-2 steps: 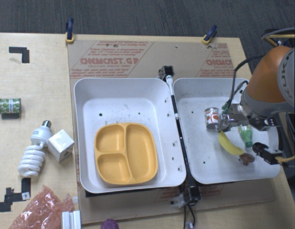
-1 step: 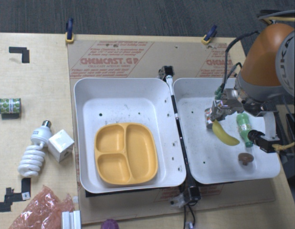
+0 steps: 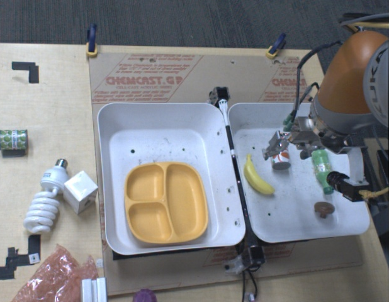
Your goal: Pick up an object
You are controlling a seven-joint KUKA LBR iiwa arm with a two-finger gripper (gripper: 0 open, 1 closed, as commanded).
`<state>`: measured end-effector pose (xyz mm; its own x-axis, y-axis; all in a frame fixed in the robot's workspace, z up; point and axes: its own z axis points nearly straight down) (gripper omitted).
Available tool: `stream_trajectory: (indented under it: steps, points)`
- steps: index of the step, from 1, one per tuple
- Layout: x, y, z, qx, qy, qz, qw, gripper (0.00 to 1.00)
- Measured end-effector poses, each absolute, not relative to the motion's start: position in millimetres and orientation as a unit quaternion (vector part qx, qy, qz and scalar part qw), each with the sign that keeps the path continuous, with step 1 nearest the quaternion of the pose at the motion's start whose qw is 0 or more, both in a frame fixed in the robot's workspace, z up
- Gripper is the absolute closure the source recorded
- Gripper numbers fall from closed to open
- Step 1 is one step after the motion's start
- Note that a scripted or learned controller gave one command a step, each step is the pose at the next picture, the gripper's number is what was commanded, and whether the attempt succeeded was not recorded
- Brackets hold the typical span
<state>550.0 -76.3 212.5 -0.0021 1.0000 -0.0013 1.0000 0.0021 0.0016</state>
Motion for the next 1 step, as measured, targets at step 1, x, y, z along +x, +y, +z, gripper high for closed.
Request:
stream_trajectory:
  steps: [1]
  points:
    - [529.1, -123.6, 92.2, 0.708, 0.706, -0.0002, 0.0, 0.0]
